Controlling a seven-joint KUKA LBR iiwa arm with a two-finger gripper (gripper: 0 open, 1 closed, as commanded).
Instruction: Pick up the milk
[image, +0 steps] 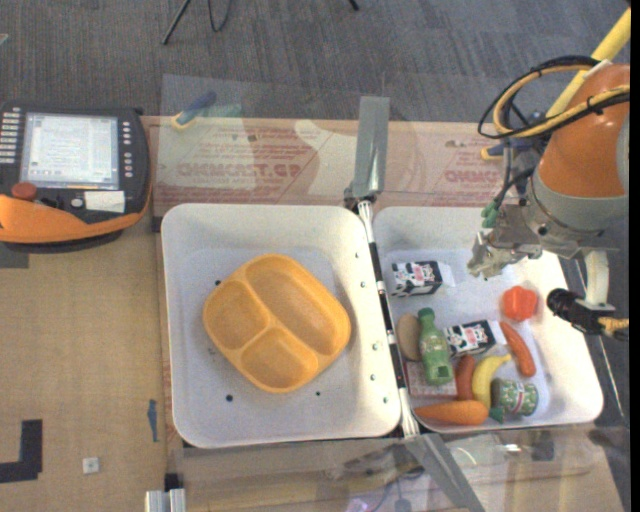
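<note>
at the right bin's near edge lie an orange plastic carrot (452, 412), a yellow banana (486, 376) and a green bottle (434, 347). further back, the black-and-white milk carton (416, 278) lies alone. the tool (492, 256) hovers just right of it; its opening cannot be told.

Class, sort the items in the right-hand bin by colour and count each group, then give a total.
Black-and-white milk cartons: 2
Green: 2, bottle and can
Orange or red: 4
Yellow banana: 1
Brown item: 1
Total: 10
</note>
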